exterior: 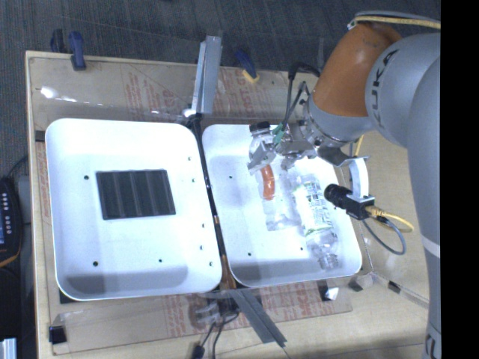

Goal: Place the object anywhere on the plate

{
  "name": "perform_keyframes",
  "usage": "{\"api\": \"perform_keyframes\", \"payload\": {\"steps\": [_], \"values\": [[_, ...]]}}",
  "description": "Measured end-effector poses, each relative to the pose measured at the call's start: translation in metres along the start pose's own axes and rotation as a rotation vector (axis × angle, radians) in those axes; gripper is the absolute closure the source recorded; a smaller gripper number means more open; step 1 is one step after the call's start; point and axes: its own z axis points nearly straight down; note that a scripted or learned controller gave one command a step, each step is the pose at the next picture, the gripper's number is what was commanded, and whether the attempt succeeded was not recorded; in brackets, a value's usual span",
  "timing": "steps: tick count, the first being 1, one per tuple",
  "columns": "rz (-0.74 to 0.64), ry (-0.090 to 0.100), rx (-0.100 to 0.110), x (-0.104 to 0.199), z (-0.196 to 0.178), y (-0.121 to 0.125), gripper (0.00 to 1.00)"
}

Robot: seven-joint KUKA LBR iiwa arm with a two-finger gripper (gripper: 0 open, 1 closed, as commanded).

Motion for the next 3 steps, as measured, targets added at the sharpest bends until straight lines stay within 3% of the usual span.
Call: {"api": "perform_keyframes", "payload": {"steps": [1, 2, 3], "values": [[0.036, 0.0, 0.004, 0.05, 0.046, 0.07, 1.0], [-0.136, -0.001, 0.0, 0.106, -0.023, 0.092, 1.0], [-0.144, -0.001, 0.003, 0.108, -0.031, 0.092, 1.0]]}}
